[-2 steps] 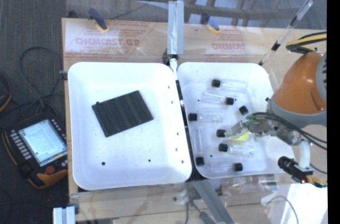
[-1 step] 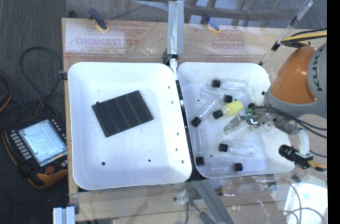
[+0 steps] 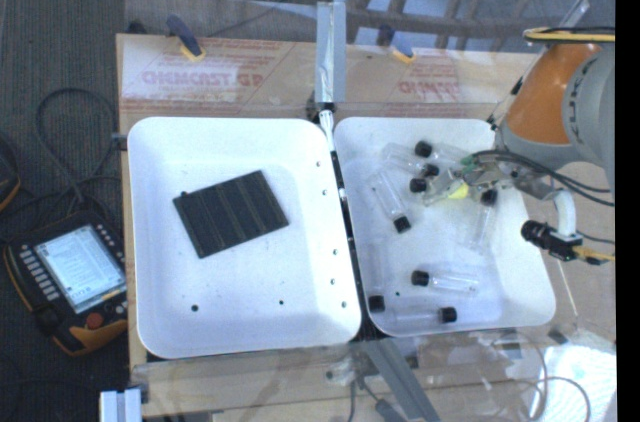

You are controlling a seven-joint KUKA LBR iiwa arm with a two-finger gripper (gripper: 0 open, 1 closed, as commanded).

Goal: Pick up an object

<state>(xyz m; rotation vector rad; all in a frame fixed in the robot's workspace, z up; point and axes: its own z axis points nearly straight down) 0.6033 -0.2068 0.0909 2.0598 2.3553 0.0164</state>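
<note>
Low over the upper right part of the right bin (image 3: 520, 305) sits the tool (image 3: 478, 172), a tangle of metal and cable at the end of the grey arm (image 3: 600, 115) with its orange band (image 3: 545, 105); whether it is released or clenched on anything cannot be told from this angle. Something small and yellow-green (image 3: 455, 192) lies just beside it. Clear vials with black caps (image 3: 445, 282) are scattered across that bin's floor, several clustered near the tool and others along the front edge. Next door, the left bin (image 3: 160, 300) holds a dark ribbed rectangular pad (image 3: 231, 213), lying flat and turned at a slant. Off the surface to the left lies a handheld pendant with a screen (image 3: 68, 282).
</note>
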